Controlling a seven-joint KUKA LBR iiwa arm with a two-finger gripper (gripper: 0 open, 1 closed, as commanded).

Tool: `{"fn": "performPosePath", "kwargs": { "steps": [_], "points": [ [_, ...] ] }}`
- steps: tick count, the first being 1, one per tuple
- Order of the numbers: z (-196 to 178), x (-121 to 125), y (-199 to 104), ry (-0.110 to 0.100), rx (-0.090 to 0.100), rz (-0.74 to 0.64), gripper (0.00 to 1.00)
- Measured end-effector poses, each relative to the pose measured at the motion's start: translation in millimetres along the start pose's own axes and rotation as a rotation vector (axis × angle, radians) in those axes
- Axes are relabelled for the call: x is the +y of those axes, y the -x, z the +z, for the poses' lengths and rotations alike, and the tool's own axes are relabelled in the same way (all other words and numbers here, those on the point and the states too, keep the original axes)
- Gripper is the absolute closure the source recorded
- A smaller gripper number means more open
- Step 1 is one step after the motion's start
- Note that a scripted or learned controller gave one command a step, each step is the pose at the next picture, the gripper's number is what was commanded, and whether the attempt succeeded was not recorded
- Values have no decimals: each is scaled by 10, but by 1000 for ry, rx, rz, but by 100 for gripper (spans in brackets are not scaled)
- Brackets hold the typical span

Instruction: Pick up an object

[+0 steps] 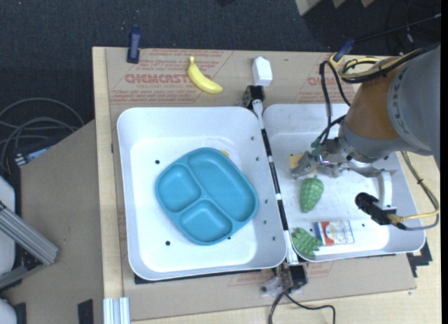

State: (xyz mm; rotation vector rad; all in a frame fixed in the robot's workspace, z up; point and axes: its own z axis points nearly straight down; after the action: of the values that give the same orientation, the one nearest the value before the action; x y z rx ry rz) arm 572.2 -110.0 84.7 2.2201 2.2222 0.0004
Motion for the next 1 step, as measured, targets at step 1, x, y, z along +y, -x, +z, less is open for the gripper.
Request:
{"fn": "performPosePath", "kwargs": {
  "steps": [1],
  "points": [
    [7, -685, -178, -2, 1, 2, 0]
  ]
}}
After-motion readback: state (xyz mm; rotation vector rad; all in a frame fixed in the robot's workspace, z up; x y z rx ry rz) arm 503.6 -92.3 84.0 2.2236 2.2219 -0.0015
